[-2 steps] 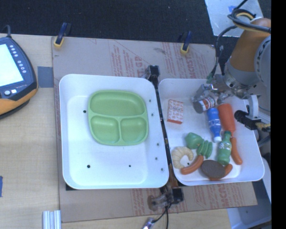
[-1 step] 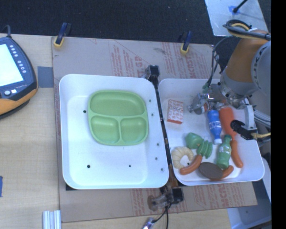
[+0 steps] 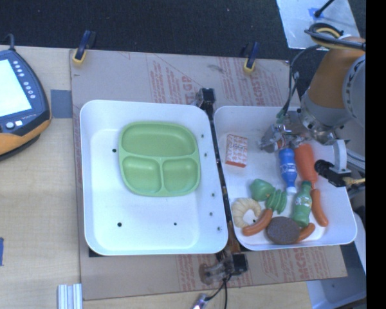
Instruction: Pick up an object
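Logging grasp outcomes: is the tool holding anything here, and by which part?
Cannot be told. The tool sits at the blue bottle's top end, but no grip shows.

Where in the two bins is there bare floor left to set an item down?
Left bin: bare floor all round the green tray, widest below it. Right bin: a bare strip along its top edge above the packet, and a patch below the packet. Its lower right is crowded with toys, under the gripper.

Glossy white plastic bins (image 3: 93,172), matt green plastic tray (image 3: 159,158) — wood bench (image 3: 32,198)
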You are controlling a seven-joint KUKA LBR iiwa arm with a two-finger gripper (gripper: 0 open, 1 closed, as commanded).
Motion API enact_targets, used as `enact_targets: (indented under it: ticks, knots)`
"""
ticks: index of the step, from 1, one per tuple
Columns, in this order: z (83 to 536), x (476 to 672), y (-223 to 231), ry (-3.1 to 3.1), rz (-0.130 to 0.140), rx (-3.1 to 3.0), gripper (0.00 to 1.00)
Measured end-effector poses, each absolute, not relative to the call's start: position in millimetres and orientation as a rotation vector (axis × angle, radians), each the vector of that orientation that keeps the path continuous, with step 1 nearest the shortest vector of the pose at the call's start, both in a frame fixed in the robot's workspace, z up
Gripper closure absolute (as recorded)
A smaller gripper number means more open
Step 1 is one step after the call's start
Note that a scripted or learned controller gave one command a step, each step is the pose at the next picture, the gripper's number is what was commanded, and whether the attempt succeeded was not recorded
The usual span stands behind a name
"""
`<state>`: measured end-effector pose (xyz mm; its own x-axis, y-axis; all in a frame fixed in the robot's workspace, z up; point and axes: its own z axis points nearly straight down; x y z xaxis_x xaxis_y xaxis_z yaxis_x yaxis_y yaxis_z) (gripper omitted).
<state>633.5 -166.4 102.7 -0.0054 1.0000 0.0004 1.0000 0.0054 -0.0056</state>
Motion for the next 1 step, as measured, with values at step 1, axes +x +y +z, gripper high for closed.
enact_targets:
  ticks: [1]
  knots:
    - [166.5,637.7,-91.9,-2.225,0.001,-2.215,1.00]
